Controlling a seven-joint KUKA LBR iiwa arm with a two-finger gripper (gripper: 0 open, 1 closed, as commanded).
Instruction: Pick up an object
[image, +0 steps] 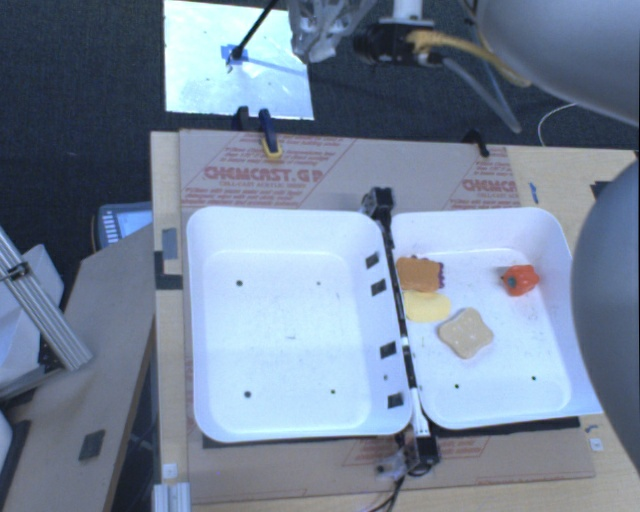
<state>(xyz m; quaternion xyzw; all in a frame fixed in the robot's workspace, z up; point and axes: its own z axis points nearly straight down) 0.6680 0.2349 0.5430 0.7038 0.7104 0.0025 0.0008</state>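
The right bin (540, 395) holds several small toy foods. An orange-brown block with a purple edge (420, 274) lies by the bin's left wall. Just below it is a flat yellow disc (428, 307). A beige toast-shaped piece (465, 333) sits below and right of the disc. A red-orange pepper-like piece (518, 280) lies apart near the right side. My gripper (320, 35) is high at the top of the camera view, beyond the bench's far edge and far from all the objects, with nothing seen in it.
The left bin (200, 330) stands beside the right one, with black clips (390, 350) along the shared edge. Grey arm links cover the top right corner (560, 45) and the right edge (610, 300). A shiny plate (235, 65) lies beyond the bench.
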